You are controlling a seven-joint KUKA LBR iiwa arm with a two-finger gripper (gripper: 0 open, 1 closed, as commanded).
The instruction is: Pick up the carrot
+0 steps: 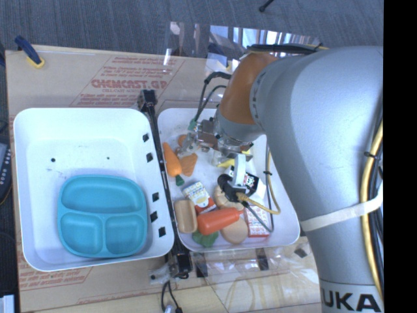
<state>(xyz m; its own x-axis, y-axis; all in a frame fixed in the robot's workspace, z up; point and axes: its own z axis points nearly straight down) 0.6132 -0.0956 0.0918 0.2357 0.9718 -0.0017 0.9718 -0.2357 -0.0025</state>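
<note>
Over the right bin (281, 230), the grey arm's gripper (189, 142) hangs low above a heap of toy food, close to the carrot (171, 160).
That carrot lies at the bin's left wall, near the divider between the two bins, its length running up and down the view, with a second orange piece (188, 165) touching its right side. Whether the fingers are parted or closed cannot be told, as the wrist and its cables cover them, and nothing is seen gripped between them. Nearer the front of the bin lie a bread roll (185, 215), a larger red-orange vegetable with a green end (218, 221) and a small printed carton (195, 191). Across the divider, the left bin (32, 142) holds a blue compartment tray (103, 215).
</note>
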